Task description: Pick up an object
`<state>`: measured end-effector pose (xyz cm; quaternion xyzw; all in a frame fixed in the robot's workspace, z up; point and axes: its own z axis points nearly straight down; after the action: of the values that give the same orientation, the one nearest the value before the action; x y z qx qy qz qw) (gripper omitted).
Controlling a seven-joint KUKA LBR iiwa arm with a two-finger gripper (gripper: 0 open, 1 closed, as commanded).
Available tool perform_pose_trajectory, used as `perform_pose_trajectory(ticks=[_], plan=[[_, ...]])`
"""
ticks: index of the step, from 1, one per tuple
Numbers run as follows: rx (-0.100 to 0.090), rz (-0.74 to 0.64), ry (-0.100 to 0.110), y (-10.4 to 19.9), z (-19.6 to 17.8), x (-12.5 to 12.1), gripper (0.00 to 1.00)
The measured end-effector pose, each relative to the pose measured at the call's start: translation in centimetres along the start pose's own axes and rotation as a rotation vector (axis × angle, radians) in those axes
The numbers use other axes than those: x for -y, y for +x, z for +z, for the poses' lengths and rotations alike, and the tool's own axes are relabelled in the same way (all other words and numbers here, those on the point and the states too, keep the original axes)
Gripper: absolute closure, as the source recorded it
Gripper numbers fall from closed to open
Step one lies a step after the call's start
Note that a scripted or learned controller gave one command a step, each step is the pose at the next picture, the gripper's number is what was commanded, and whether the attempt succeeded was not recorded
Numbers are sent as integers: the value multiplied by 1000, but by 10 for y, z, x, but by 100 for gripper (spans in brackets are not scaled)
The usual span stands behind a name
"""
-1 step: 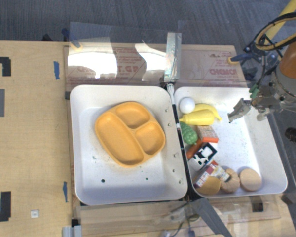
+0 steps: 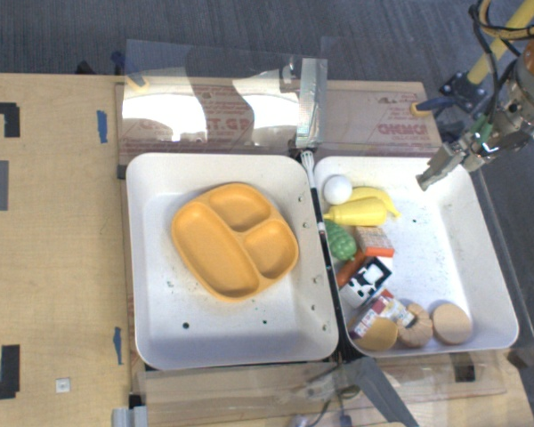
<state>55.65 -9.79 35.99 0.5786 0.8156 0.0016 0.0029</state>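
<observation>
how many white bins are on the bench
2. The left bin holds an orange divided plate. The right bin holds a pile of small items along its left wall and front; more could be hidden within the pile.

Orange 3-compartment plate in left bin; cardboard bench.

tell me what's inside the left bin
The left bin holds one orange divided plate with three compartments, lying near the middle. A few dark specks dot the bin floor around it. Whatever lies under the plate is covered and cannot be seen.
</observation>
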Motion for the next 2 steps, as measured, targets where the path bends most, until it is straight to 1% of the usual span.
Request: perform_pose_trajectory(ticks=[1,2], plan=[[-4,369,13,-34,125,-67,0],[-1,487,9,-84,185,-85,0]])
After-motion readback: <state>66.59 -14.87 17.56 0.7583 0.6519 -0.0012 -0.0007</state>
